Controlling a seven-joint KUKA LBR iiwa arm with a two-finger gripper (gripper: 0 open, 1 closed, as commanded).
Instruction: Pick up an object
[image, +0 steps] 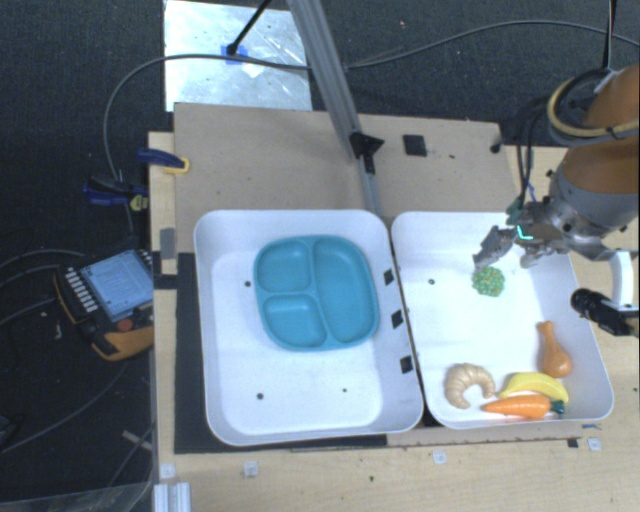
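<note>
Gripper (507, 250) sits in the upper part of the right bin (440, 300), right side of frame, arm coming in from the right edge. Fingers look spread wide, one toward the left near the broccoli (489, 281), one toward the right; nothing between them. Broccoli lies just below the left finger, near or touching its tip, can't tell which. Looks like the likely pick target, since the gripper is poised just above it and everything else is well apart.

Right bin contents: broccoli upper middle; drumstick (553, 349) toward the right wall; croissant (468, 383), banana (537, 385) and carrot (518, 406) bunched along the lower edge, carrot touching the banana. That cluster would be awkward to grasp cleanly: items crowd each other and the bin wall.

Left bin (230, 400): one blue divided plate (316, 292), three compartments, in the upper middle, nothing on it. Probably a drop-off spot, though the task only asks for a pick.

Judgement: pre-grasp, nothing lifted yet. Gripper seems slightly offset above the broccoli, so a straight close could miss or nudge it.
</note>
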